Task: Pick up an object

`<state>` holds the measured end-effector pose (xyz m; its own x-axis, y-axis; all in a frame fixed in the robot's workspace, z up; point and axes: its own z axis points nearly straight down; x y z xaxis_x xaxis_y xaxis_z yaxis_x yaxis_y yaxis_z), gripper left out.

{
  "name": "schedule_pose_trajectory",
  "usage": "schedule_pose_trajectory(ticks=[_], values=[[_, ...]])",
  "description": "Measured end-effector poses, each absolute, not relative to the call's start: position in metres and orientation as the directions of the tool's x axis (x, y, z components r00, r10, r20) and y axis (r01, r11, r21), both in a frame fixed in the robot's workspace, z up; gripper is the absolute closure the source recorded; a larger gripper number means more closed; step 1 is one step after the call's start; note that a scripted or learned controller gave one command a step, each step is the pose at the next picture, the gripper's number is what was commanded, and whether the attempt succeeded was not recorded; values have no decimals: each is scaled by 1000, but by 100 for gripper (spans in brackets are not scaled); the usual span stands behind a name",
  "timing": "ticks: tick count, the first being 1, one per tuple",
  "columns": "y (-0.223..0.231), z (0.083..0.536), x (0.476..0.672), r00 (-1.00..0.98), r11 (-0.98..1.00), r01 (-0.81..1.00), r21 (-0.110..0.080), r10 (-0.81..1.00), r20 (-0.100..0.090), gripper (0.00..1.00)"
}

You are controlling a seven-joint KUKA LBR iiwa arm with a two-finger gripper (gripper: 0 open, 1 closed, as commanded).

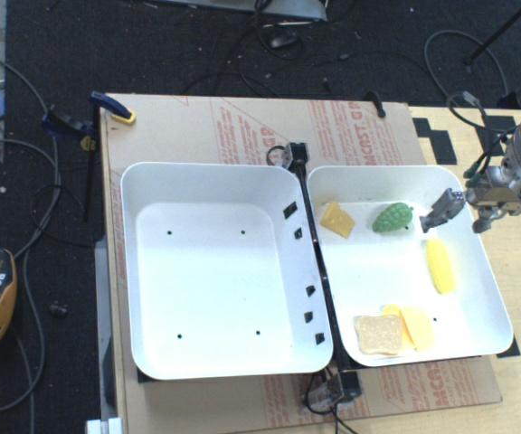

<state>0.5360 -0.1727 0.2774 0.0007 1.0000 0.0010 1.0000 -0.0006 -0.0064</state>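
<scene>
A: White plastic, both bins: the left bin (208, 269) and the right bin (478, 269) sit side by side on the table (206, 129), touching along a dark seam with clips.

B: And the objects?

A: All in the right bin. A tan wedge (337, 220) lies near the far left corner, with a green knobbly piece (393, 217) just beside it to the right. A yellow oblong piece (439, 266) lies lengthwise toward the right wall. Near the front edge, a pale bread slice (380, 334) touches a yellow slice (413, 325) that it partly overlaps.

B: Where is the tool?

A: The tool (464, 211) comes in from the right, at the bin's far right rim. One dark finger (442, 211) points down and left toward the green knobbly piece, close to it but apart. The other finger sits nearer the wrist, a clear gap between them, so the tool looks released, and nothing shows between the fingers.

B: Anything else on the table?

A: A blue and yellow clamp (114, 108) at the far left corner.
</scene>
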Motion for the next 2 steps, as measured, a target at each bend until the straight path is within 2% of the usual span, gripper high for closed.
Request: schedule_pose_trajectory(ticks=[1, 2], values=[[-173, 281, 537, 0, 0, 1000, 0, 1000, 0, 0], [-164, 224, 540, -1, 1, 1000, -5, 1000, 1, 0]])
